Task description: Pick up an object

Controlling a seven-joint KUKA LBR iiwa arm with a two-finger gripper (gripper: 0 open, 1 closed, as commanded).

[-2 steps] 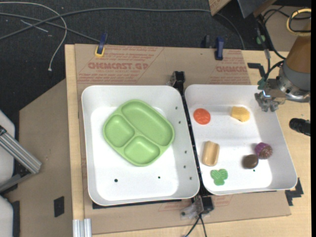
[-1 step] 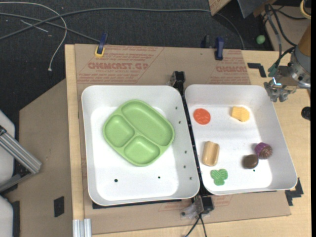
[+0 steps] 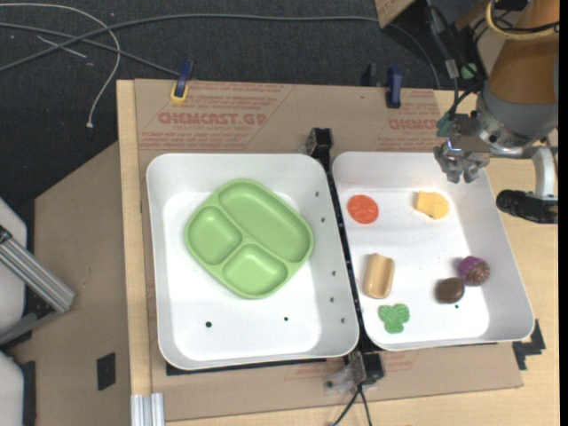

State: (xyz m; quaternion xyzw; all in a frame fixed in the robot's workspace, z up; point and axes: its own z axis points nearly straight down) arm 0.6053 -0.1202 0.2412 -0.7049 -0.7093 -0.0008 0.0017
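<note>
Two white bins (image 3: pixel 169 264) are seen on cardboard. Six items are counted beside one green tray (image 3: pixel 249 238); the tan block (image 3: pixel 379 275) stands lengthwise. Gripper (image 3: pixel 461 169) state cannot be told.

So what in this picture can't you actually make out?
- Gripper, camera view: too small and blurred to tell its finger state.
- Purple item and brown item: too small to identify.
- Arm: cut off by the top and right edges.
- Yellow piece: its far corner is close to the gripper; contact cannot be told.
</note>
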